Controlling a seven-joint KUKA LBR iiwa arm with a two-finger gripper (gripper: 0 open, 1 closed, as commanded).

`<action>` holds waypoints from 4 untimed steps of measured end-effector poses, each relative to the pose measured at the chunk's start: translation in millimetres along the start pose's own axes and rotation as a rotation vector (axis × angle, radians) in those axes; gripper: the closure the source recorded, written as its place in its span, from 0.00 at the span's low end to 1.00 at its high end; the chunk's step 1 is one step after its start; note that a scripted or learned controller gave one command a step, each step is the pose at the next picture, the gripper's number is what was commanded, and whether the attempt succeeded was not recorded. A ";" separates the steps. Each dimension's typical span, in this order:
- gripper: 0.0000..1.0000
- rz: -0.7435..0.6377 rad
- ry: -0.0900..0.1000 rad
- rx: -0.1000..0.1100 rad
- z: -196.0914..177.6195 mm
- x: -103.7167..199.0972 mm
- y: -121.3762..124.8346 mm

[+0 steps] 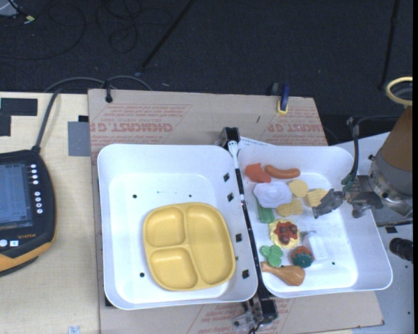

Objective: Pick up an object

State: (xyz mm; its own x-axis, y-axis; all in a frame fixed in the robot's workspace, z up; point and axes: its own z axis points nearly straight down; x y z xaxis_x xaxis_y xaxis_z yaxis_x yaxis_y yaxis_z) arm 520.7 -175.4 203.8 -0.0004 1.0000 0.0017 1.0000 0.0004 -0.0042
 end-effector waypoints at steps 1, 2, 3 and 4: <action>0.00 0.003 -0.003 -0.006 102.3 7.8 -4.4; 0.00 0.003 -0.004 -0.005 112.4 65.0 -28.4; 0.00 -0.007 0.001 -0.014 -44.8 137.0 -43.0; 1.00 -0.001 0.000 0.002 -46.4 133.6 -44.8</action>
State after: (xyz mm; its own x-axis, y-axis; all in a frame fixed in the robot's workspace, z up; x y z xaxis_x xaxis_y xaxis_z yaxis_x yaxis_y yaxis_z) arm 476.1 -41.9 250.6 -0.0017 1.0000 0.0013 1.0000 0.0017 -0.0066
